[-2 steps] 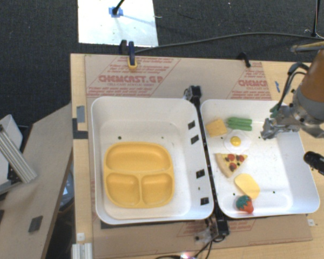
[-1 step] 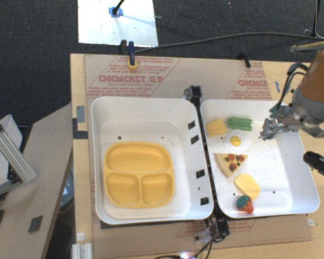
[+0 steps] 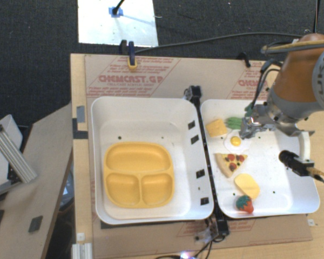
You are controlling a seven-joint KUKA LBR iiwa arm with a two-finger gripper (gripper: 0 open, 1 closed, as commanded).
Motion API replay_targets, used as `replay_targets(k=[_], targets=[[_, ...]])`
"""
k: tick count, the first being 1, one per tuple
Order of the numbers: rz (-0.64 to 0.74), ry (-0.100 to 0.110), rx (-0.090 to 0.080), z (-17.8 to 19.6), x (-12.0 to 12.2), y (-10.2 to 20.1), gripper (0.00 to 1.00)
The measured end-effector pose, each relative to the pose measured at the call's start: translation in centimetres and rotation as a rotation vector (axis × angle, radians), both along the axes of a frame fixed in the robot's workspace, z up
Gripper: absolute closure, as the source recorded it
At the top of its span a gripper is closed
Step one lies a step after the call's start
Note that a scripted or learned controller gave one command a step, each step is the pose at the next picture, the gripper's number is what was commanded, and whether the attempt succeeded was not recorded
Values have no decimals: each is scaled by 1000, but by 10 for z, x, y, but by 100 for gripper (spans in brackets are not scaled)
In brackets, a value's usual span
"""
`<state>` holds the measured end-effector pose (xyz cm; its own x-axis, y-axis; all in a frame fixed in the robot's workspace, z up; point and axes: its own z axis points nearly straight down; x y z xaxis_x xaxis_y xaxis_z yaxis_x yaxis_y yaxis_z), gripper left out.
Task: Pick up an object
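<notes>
The right bin (image 3: 305, 198) holds several toy foods. A yellow cheese wedge (image 3: 216, 127) and a green piece (image 3: 234, 122) lie near its back left. A fried egg (image 3: 235, 142) sits just in front of them, then a pizza slice (image 3: 230, 162), a yellow lump (image 3: 247, 186) and a red and green strawberry (image 3: 244, 204). My gripper (image 3: 248, 129) hangs low at the egg's right edge, beside the green piece, and partly covers both. Nothing shows between its tips.
The left bin (image 3: 151, 108) carries a yellow divided plate (image 3: 139, 174). A black ridge with clips (image 3: 202, 155) separates the two bins. The arm's grey and orange wrist (image 3: 299, 85) hangs over the right bin's back right corner.
</notes>
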<state>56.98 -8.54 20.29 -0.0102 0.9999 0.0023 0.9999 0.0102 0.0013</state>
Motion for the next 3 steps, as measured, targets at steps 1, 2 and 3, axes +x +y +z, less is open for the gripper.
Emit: replay_targets(k=[1, 2, 3], targets=[[0, -1, 0, -3, 10, 51, 100], [1, 0, 1, -5, 10, 110, 100], [0, -3, 1, 15, 22, 164, 100]])
